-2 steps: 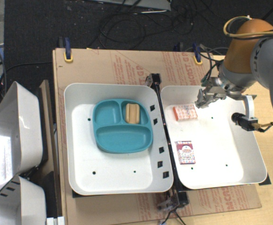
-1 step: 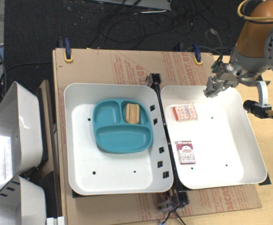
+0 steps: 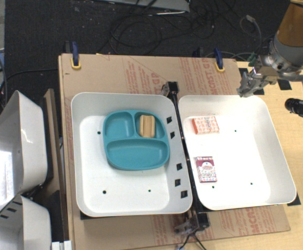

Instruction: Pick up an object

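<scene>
Overhead, the grey arm with its orange band reaches in from the upper right corner, and its gripper (image 3: 249,85) hangs over the far right rim of the right-hand shallow white bin (image 3: 276,155), near that bin's back corner. The gripper is small and dark against the clutter behind it, so whether it is open or closed cannot be told; nothing can be seen held in it.

Inside the right bin lie two small flat packets, well apart from the gripper. A pale orange and white rectangular packet (image 3: 205,124) lies toward the back left of the bin floor, its long side running across. A white and dark red rectangular packet (image 3: 206,169) lies nearer the front, close to the left wall, its long side running front to back. The two packets do not touch.

The left-hand shallow white bin (image 3: 89,191) holds a teal plastic divided tray (image 3: 133,152) with three compartments, resting on the back half of the bin floor. In the tray's back right compartment sits a tan wooden block (image 3: 147,126), standing lengthwise within the compartment walls.

Both bins sit side by side on a brown cardboard sheet (image 3: 141,72) that covers the bench, fixed at its far edge by two yellow clamps (image 3: 76,62).
</scene>
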`<state>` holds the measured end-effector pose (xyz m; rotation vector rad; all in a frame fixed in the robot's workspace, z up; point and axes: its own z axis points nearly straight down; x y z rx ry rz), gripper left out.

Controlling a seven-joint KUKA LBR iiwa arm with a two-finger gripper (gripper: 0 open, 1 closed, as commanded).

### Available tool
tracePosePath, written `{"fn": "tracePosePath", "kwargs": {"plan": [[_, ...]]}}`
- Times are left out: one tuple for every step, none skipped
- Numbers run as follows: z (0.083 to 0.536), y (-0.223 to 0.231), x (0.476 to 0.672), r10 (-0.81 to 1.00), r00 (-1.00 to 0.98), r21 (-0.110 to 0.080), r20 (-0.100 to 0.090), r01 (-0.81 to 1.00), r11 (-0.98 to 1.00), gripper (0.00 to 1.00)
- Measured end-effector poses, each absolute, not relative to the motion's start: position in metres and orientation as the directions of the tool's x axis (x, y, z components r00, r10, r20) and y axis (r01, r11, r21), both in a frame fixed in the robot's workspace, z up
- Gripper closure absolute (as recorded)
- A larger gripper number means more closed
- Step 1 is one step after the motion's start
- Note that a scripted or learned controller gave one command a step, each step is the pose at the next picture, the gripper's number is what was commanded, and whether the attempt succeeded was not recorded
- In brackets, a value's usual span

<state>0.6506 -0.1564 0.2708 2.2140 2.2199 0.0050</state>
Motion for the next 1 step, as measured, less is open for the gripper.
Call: {"fn": "tracePosePath", "kwargs": {"plan": [[0.2986, -0.1564, 0.6514, 1.000, -0.003, 0.004, -0.001, 1.000, 0.003, 1.00]]}}
